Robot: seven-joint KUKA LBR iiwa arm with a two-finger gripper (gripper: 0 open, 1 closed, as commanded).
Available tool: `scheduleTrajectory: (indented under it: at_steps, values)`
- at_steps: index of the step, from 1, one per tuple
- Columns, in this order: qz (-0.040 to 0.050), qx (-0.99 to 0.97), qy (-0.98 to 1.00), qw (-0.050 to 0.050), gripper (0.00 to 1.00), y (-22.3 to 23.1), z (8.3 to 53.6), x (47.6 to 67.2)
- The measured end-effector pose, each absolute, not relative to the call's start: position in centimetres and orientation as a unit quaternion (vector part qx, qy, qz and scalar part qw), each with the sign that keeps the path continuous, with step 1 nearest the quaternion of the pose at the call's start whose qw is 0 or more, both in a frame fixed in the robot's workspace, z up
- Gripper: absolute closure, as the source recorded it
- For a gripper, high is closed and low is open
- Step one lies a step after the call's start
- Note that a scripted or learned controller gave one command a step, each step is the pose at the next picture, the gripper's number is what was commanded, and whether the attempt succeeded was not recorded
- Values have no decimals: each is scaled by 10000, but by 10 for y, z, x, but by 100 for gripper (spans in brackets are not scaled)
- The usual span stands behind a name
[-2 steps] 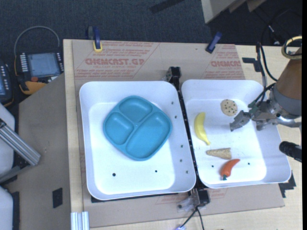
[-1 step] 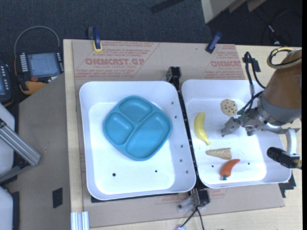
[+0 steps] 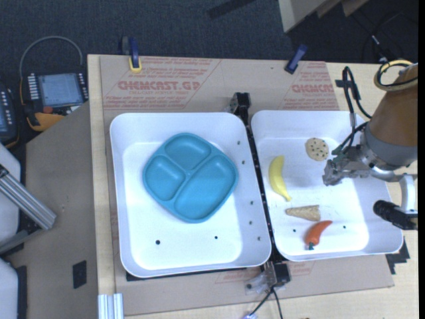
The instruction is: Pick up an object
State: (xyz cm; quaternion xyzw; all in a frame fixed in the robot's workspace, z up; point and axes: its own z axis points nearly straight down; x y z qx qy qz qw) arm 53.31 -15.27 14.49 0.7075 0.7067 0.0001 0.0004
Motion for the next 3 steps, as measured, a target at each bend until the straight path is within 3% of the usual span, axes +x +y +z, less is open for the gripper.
scheduleTrajectory:
  at_steps: [2,3]
  values:
    - [11,7068,7074,25,100,-149,227,532]
    - [7,7056,7086,4,100,-96,236,532]
